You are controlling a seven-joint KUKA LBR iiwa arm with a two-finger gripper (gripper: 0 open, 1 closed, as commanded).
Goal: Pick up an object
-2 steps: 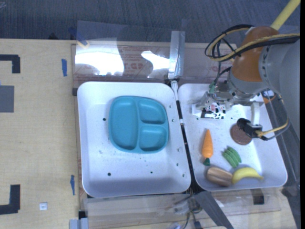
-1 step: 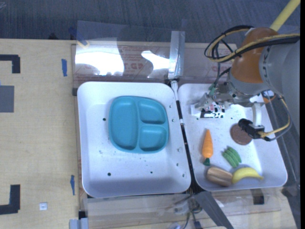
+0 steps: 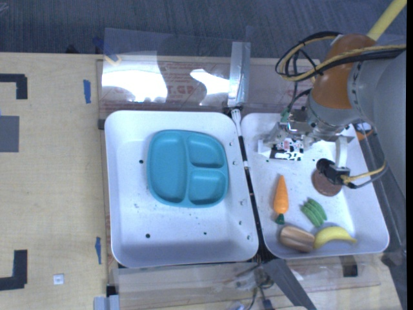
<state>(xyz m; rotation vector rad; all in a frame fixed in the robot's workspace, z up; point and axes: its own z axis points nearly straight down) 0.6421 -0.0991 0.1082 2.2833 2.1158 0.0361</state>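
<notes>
Left bin (image 3: 122, 237): held a blue divided tray (image 3: 188, 168).
Right bin (image 3: 371, 228): held carrot (image 3: 280, 196), green pod (image 3: 315, 211), banana (image 3: 333, 236), bread roll (image 3: 296, 237), brown disc (image 3: 326, 183).
My gripper (image 3: 288, 142): hovered over the right bin's far end; I could not tell its grip.

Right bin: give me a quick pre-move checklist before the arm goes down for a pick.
1. Targets in the right bin: carrot, green pod, banana, bread roll, brown disc: ok.
2. Gripper over the bin's upper end, nothing seen between its fingers: ok.
3. Fingers open: cannot tell.
4. Carrot stands apart from the rest: ok.
5. Banana and bread roll touching: not ok for a clean single pick.
</notes>
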